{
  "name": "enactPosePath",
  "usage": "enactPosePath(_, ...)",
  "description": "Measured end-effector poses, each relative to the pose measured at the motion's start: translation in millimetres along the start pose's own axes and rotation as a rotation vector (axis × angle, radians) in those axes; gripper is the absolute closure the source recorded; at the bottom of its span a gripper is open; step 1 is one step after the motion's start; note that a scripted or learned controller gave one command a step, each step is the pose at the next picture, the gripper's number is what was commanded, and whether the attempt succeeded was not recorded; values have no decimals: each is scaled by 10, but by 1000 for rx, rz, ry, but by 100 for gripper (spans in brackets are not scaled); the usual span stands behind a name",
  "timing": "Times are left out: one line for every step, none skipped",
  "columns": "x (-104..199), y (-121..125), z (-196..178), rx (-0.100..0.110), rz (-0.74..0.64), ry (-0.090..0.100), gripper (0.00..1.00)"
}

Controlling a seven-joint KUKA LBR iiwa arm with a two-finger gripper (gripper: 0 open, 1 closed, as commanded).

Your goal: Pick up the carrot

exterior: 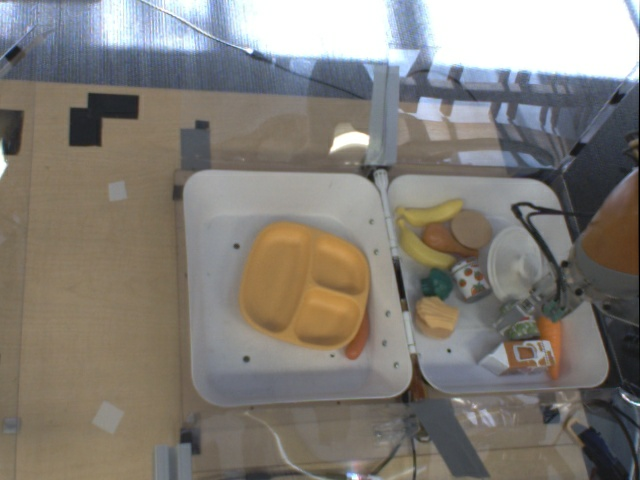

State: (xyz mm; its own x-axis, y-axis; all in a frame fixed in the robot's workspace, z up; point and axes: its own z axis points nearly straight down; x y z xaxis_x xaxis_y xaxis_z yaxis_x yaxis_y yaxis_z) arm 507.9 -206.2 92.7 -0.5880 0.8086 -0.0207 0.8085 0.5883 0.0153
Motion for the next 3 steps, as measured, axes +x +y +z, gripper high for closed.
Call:
enactPosePath(-30, 37, -141, -7, -7, -11, 100)
enactPosePath(-27, 34, -135, -6, -7, -9, 0)
enactPosePath(-45, 69, -260, -12, -15, -16, 100)
